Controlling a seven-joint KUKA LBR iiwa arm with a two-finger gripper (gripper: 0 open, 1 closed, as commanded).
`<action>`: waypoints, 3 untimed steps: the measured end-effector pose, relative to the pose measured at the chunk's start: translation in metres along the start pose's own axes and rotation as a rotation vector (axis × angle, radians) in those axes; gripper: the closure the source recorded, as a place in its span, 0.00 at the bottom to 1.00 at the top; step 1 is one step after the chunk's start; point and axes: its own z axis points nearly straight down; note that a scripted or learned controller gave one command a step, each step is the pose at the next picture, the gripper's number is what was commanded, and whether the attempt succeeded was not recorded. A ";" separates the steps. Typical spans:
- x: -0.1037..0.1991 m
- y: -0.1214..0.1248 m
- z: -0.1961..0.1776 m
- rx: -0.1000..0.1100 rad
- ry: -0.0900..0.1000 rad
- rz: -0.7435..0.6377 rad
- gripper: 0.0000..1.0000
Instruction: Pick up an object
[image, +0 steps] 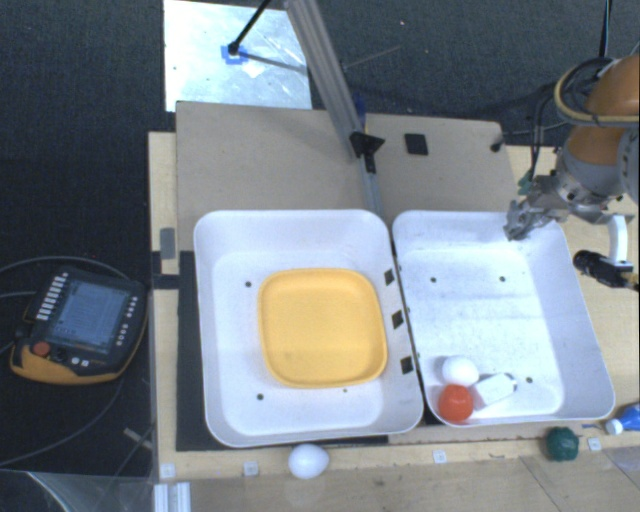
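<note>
A teach pendant (78, 330) is lying on the dark floor at far left, well apart from the work, and it is playing no part in the pick. Next along, the left bin (225, 250) is holding a square yellow plate (323, 326) lying flat in its middle; that would be an awkward thing to pinch from above, so it is probably not the best target. Just outside that bin's near rim a white egg-shaped object (309, 461) is resting on the bench, beyond easy reach. In the right bin (540, 290) the likelier candidates are crowding the near-left corner: a white ball (460, 370) is touching a red ball (457, 402), with a small white piece (495, 389) lying just beside them. The gripper (520, 222) is hovering over the far rim of the right bin, well apart from that cluster, and it is carrying nothing; whether its pincer is spread or pressed together I cannot tell from this slant. To do the step well, the arm is going to need to travel toward the near-left corner, centre over one ball rather than the seam between them, and descend clear of the bin wall, since round things are apt to roll away. A green ball (561, 443) is sitting on the bench near the bin's near-right corner.
</note>
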 end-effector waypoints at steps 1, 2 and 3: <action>-0.006 0.000 -0.047 0.000 0.000 0.000 1.00; -0.002 0.003 -0.091 0.000 0.000 -0.001 1.00; 0.048 0.002 -0.101 0.003 0.002 -0.004 1.00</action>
